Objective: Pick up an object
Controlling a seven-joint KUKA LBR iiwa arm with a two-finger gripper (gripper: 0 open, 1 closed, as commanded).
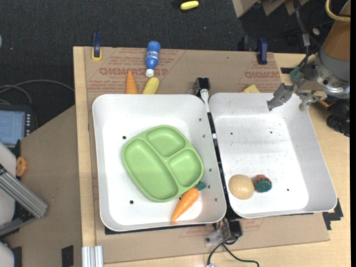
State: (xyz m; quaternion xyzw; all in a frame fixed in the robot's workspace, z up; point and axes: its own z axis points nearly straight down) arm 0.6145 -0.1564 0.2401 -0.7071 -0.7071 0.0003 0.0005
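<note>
Over the right bin's (pixel 311 149) far corner the gripper (pixel 290 96) is hanging with fingers spread and nothing between them, while the beige ball (pixel 241 186) and a red-green piece (pixel 262 183) are sitting touching at the near edge. Coming down between them risks nudging both away. Red "CHEMGRIP"-like printing on the cardboard (pixel 183 65) is showing reversed, barely legible.

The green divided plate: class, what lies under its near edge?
A toy carrot leans against the green plate, and a small teal piece peeks from beneath. The plate covers the rest of that piece.
</note>
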